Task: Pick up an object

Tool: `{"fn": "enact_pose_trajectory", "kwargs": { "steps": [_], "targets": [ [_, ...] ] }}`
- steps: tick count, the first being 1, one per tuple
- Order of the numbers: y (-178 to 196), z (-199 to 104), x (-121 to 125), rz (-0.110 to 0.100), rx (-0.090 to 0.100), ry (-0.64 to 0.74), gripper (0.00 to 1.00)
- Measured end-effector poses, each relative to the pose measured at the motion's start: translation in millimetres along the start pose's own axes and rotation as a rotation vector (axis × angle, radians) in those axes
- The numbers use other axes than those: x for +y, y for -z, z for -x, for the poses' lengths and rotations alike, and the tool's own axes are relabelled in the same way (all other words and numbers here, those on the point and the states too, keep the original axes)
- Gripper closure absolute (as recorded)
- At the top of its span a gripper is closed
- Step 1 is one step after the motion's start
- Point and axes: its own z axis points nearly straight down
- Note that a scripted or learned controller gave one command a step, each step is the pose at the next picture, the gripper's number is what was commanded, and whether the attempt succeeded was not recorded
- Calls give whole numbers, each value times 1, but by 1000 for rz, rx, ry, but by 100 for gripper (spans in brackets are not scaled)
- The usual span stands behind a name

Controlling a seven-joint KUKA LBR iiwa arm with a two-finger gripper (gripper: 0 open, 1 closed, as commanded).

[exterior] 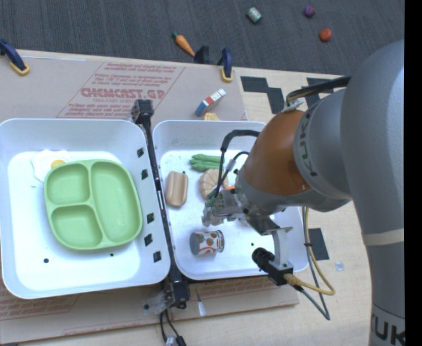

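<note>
The right bin (196, 265) holds a tan bread-like piece (176, 189), a green bean pod (206, 161), a small printed can lying on its side (207, 242), and a pale ribbed item (210, 182) partly hidden by the arm. My gripper (216, 213) hangs low in this bin, just above the can and right of the bread piece. The wrist covers most of the gripper.
The left bin (16, 265) carries a green three-part plate (92, 203) with a yellow item (56, 163) at its upper left. A black clamp rail (153, 200) divides the bins. Small toys lie on the cardboard (210, 102) and on the floor beyond.
</note>
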Motion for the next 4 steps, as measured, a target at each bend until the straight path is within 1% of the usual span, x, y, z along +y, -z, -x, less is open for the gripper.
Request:
{"fn": "enact_pose_trajectory", "kwargs": {
  "steps": [1,2,3,4],
  "targets": [
    [64,22,-22,3,0,-8,100],
    [93,58,-23,3,0,-9,100],
    [93,58,-23,3,0,-8,0],
    [-21,87,68,5,0,-6,0]
  ]
}}
